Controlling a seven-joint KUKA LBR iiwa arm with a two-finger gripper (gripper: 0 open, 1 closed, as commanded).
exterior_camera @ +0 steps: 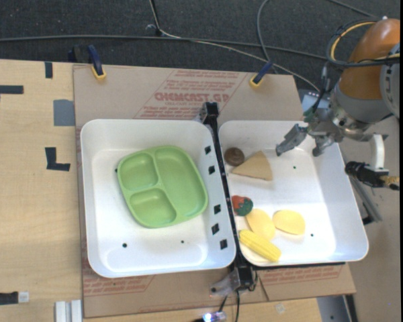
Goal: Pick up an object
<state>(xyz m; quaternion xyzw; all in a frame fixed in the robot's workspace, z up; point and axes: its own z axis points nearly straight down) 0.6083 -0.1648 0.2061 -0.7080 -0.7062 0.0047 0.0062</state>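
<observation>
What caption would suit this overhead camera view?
Open end effector poised over the right bin of toy food; green tray in the left bin.

right bin [336, 200] | tan wedge [254, 168] flat | brown ball [234, 155] touching

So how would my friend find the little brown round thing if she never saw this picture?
Look at the right-hand white bin, the one with the toy food, not the one holding the green tray. Go to its upper left corner, beside the black divider. The brown ball sits there, touching the tan wedge. It is the only dark, round piece; the other pieces nearby are yellow, tan or red.
</observation>
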